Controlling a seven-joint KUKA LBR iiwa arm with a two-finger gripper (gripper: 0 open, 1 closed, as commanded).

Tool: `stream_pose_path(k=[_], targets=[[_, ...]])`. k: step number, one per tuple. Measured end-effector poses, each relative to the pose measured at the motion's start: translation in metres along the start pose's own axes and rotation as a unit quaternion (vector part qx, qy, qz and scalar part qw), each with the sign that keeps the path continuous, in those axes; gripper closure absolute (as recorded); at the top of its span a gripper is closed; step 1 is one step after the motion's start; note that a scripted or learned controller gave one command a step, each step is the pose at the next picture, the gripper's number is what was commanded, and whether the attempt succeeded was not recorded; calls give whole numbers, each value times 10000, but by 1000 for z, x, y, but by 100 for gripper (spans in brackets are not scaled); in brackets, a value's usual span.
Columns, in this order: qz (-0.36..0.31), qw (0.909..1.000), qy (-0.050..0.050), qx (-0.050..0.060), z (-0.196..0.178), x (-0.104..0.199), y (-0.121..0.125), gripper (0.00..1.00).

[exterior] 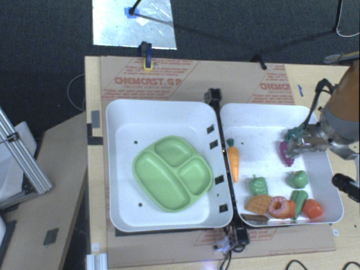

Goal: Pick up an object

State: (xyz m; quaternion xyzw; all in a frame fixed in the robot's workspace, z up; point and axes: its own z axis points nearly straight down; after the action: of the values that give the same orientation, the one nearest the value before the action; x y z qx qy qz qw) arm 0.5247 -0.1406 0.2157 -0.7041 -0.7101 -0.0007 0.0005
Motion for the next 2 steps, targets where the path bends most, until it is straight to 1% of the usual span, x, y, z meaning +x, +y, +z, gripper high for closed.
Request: stream_pose_path(k=[1,2], targets=[[-5,10000,1,-1,3,56,-15,100],[8,10000,-7,-16,-19,69,-16,100]])
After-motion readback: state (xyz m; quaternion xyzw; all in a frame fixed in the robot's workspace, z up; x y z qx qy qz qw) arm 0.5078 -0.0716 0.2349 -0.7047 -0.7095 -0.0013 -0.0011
